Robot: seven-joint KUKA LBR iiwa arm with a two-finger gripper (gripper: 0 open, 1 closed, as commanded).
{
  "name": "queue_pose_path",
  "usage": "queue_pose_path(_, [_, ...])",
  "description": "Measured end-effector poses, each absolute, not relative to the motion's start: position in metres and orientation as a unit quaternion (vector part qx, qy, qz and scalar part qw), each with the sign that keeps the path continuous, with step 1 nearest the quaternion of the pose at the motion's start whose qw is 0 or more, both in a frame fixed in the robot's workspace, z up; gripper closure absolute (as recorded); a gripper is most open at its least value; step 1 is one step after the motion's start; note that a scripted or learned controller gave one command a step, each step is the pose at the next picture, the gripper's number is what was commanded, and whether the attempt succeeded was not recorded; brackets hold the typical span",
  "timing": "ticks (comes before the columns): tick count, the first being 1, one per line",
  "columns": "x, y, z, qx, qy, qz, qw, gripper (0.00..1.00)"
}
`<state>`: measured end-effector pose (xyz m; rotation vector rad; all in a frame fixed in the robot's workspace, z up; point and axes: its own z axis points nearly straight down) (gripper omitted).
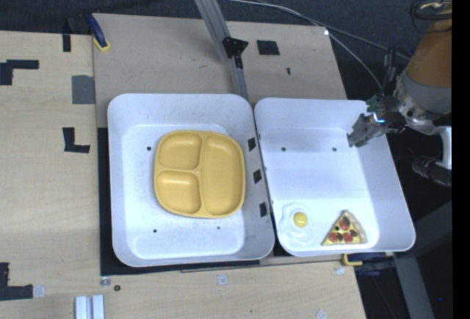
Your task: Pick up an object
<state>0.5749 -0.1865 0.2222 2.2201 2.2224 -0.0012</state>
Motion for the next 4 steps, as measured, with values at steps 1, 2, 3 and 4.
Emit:
queue_pose_path(1, [0.577, -0.133, 0.232, 0.705, 0.709, 0.0004, -0.001, 1.00])
queue_pose_path(2, [0.579, -0.070, 0.227, 0.705, 0.709, -0.0005, -0.001, 1.00])
queue_pose_path(3, [0.577, -0.007, 0.222, 0.704, 0.710, -0.0004, -0.002, 1.00])
queue_pose_path(4, [0.580, 0.049, 0.211, 0.705, 0.709, -0.0011, -0.001, 1.00])
